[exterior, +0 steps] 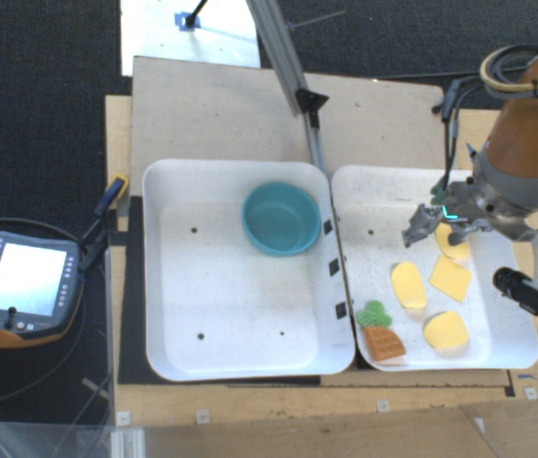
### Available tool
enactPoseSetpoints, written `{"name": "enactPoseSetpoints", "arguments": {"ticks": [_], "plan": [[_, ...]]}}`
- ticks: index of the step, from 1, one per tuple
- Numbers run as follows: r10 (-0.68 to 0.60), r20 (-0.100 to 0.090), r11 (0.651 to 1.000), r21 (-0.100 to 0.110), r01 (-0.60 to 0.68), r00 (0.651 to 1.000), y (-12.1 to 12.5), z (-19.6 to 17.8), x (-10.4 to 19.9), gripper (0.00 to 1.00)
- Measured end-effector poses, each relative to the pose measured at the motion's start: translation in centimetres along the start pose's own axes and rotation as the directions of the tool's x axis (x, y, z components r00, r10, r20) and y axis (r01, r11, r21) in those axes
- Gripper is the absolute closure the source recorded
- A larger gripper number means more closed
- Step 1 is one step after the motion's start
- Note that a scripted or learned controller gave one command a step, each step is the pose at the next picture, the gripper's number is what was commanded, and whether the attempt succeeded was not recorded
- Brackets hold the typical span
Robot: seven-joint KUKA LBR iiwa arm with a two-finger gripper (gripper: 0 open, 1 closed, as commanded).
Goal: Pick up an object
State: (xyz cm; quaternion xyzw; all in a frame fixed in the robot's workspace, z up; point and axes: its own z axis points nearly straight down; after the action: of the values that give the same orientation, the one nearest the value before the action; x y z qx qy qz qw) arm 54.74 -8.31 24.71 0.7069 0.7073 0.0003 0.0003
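In the right bin (374, 194) lie several yellow pieces: an oval one (408, 285), a flat square one (451, 280), a round one (445, 331) and one (454, 244) partly hidden under the gripper. A green leafy piece (374, 314) and an orange-brown slab (382, 343) rest at the bin's front left corner. A teal bowl (280, 218) sits at the back right of the left bin (183, 294). My gripper (439, 225) hangs over the back of the right bin, just above the partly hidden yellow piece.
A slanted metal pole (283, 51) crosses the bench behind the bins. A teach pendant (21, 289) lies at the far left. A black fitting (527, 292) sticks out near the right bin's right edge.
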Motion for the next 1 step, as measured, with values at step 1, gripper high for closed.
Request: {"name": "enactPoseSetpoints", "arguments": {"ticks": [1], "plan": [[0.000,0.000,1.000,0.000,0.000,1.000,0.00,0.00,0.00,0.00]]}}
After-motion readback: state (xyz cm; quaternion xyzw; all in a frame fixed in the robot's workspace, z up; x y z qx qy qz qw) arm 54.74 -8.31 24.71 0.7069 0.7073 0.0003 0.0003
